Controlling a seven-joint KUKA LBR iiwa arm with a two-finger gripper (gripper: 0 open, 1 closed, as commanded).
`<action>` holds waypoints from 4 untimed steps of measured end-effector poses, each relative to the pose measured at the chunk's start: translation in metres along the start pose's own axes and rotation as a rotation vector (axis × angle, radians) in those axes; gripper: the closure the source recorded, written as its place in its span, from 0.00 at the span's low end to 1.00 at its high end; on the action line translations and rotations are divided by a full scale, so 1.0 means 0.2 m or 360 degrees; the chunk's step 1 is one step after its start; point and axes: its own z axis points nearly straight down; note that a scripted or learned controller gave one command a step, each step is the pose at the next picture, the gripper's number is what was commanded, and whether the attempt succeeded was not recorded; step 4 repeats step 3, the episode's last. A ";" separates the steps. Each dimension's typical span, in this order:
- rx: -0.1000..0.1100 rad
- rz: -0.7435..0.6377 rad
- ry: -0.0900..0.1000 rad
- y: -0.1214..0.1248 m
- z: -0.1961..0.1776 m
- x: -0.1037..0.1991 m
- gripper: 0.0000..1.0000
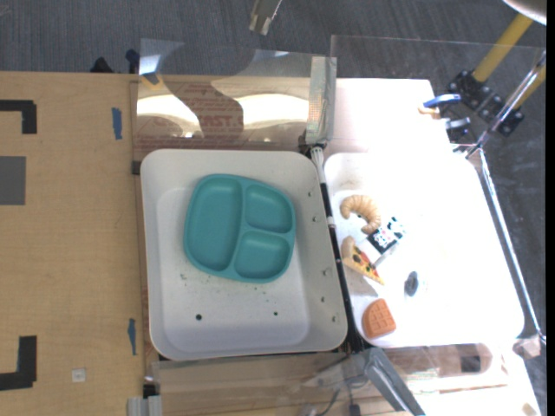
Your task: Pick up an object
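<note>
Grey carpet-like flooring lies behind the bench (61, 232), whose brown cardboard-coloured top carries two shallow white bins side by side. Left bin (165, 319) holds a teal divided plate (239, 228) with three compartments, lying flat near the bin's middle; a few dark specks are scattered on the bin floor below it.

Right bin (468, 232) is brightly lit and holds several small items grouped near its left wall. A toy croissant (361, 208) sits uppermost. Just below and to its right is a small black and white block with a blue spot (387, 235). A pizza slice toy (359, 260) lies beside the dividing wall, close under the croissant. A small dark grey object (411, 282) lies apart to the right. An orange waffle-textured piece (379, 317) rests nearest the bin's front edge.

The gripper (265, 7) hangs at the top of the view, above the far edge of the left bin and well apart from every object. Nothing is seen between the jaws; how far they are parted cannot be told.
</note>
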 end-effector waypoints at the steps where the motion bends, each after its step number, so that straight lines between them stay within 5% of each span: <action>1: -0.0007 -0.0001 -0.0013 0.00 -0.06 -0.01 1.00; 4: -0.0019 -0.0002 -0.0039 0.01 -0.18 -0.01 1.00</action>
